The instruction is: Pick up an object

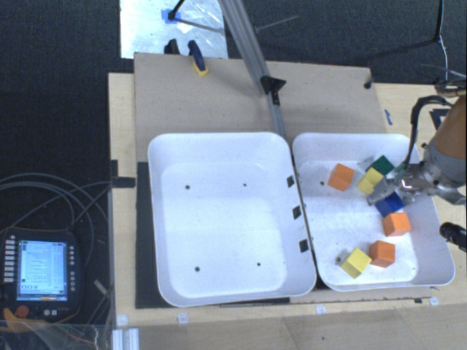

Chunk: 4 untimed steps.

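Gripper (385, 189) low in right bin (430, 272), amid blocks beside blue cube (391, 204); finger state: cannot tell. Step: grasp attempt. Next: close, lift toward 12 o'clock.

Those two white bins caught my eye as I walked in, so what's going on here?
A grey robot arm reaches in from the right, its end effector down in the right bin among small cubes. It sits by a yellow cube, a green cube and a blue cube; whether it grips one can't be told. Orange cubes and another yellow one lie loose. The left bin sits beside it.
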Tool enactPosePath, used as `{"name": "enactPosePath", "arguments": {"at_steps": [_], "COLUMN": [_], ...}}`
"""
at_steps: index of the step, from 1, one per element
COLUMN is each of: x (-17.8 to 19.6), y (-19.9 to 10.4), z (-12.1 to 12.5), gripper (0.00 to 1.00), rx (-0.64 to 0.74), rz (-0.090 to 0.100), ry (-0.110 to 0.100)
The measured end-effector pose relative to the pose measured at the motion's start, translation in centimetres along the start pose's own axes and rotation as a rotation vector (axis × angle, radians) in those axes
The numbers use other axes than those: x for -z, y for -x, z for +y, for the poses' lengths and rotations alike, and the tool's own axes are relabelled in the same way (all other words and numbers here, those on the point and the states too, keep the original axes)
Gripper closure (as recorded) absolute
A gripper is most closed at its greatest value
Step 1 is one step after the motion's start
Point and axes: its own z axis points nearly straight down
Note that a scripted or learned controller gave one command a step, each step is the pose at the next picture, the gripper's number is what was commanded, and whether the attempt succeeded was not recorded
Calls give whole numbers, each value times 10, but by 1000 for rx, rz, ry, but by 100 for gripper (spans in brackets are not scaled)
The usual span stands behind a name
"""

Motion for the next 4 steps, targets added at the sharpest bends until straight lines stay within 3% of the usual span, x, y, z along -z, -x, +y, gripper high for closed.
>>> {"name": "enactPosePath", "arguments": {"at_steps": [1,2,3,4], "x": [-28,-16,44,98], "y": [5,5,5,6], "z": [4,5,-2,0], "gripper": [0,100,100,100], "rx": [-2,0,1,3], "rz": [-13,-14,-3,-4], "ry": [18,23,9,12]}}
